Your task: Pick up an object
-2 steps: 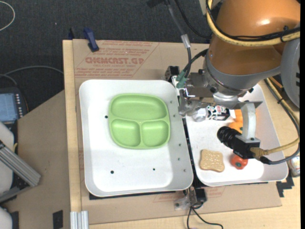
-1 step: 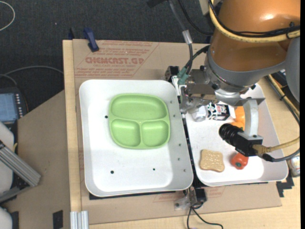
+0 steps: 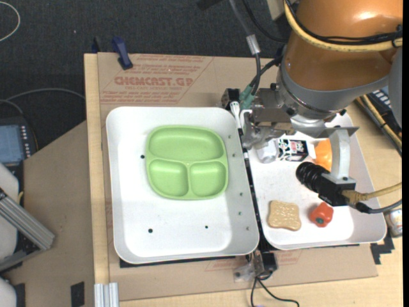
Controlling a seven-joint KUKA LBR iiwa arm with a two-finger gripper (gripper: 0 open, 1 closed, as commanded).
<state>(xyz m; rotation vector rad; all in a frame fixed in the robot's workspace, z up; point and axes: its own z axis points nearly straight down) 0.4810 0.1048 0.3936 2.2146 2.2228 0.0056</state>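
1. I see my hand (image 3: pixel 265 136) low at the back left corner of the right bin (image 3: pixel 281 190). I cannot tell how it stands.
2. The toast (image 3: pixel 284 215) lies flat near the front edge of that bin, with a red pepper (image 3: pixel 322 214) near it.
3. I think the toast is light, stiff and thin. I would pinch its 2 side edges.
4. The green plate (image 3: pixel 187 162) sits in the left bin (image 3: pixel 128 190).
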